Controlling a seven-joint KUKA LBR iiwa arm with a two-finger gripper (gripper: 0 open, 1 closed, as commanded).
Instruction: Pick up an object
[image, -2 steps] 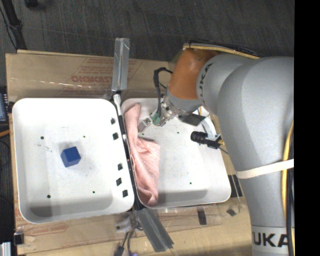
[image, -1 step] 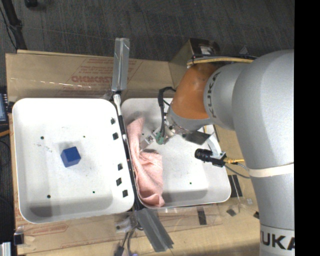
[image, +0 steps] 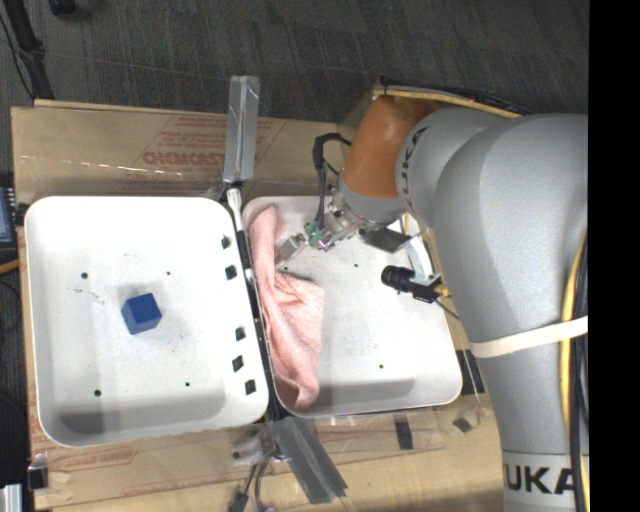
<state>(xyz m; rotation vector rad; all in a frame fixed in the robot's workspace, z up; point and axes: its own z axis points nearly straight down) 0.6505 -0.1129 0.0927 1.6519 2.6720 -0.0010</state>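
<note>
Reaching in from the right, grey arm (image: 500, 230) with orange band (image: 375, 150) bent over the right bin (image: 400, 370). Jaws (image: 290, 250) low in that bin's far-left part, tips right at the upper edge of the pink cloth (image: 290, 320). Cannot tell how far open the jaws are, too small and cluttered at the tips; nothing clearly seen between them. Touching or just above the cloth, can't tell which. Cloth crumpled, lying along the left wall of the right bin, stretching from beside the jaws toward the near edge, bunched just below the jaws. Small green part (image: 318, 238) on the wrist just right of the jaws. Black cylinder-shaped piece (image: 405, 280) sticking out right of the jaws, over bare bin floor. Blue cube (image: 141, 312) well to the left of the jaws, in the left bin (image: 60, 400), apart from everything, flat on the floor. Both bins side by side on the bench (image: 120, 150), cardboard-brown surface behind them. Metal bar (image: 240, 130) at the divide between bins, beyond the jaws.
</note>
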